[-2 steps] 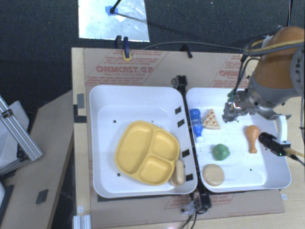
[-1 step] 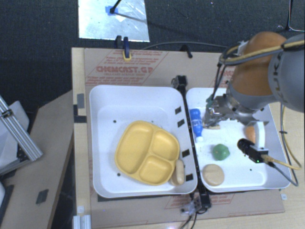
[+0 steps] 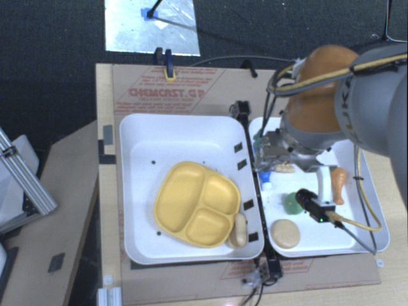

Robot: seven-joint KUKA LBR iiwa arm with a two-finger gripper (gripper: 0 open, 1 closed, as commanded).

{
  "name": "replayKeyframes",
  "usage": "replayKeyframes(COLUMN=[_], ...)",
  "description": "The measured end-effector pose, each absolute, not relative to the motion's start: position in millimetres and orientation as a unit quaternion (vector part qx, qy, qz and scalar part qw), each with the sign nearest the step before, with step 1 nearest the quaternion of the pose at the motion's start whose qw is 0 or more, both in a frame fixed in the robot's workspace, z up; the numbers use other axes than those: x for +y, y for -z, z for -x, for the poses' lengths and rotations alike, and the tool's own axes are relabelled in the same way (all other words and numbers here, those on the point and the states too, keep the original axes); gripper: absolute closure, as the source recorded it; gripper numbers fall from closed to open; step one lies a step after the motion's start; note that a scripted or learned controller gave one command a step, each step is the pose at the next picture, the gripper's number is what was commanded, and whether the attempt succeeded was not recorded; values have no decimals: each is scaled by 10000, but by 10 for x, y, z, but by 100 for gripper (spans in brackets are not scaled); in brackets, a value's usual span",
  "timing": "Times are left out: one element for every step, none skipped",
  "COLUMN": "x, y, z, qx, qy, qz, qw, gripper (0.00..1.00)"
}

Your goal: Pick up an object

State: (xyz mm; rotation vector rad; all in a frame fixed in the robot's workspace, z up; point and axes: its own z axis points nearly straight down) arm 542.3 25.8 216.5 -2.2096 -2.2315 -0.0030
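My gripper [image 3: 273, 160] hangs low over the left part of the right bin [image 3: 370, 234], close to the divider between the bins. The grey wrist and orange band cover it from above. Just under it lie a pale tan piece [image 3: 285, 168] and a small blue-and-white thing [image 3: 264, 182]; I cannot tell whether either is touched. Further along the right bin lie a green lump [image 3: 291, 203], a round tan biscuit [image 3: 285, 233], a white stick [image 3: 324, 182] and an orange drumstick shape [image 3: 339, 184].
The left bin [image 3: 137, 171] holds a yellow divided plate [image 3: 196, 203] with a beige bread-like roll [image 3: 239, 229] against its near right edge. Black clips line the divider [image 3: 252, 190] between the bins. A metal sheet [image 3: 150, 18] lies beyond the bench.
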Motion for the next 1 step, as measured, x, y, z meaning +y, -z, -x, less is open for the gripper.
replayKeyframes(x=[749], y=[-2289], z=[-5193], qx=[-7108], qy=[11], qz=[7034], qw=[8], gripper=[100])
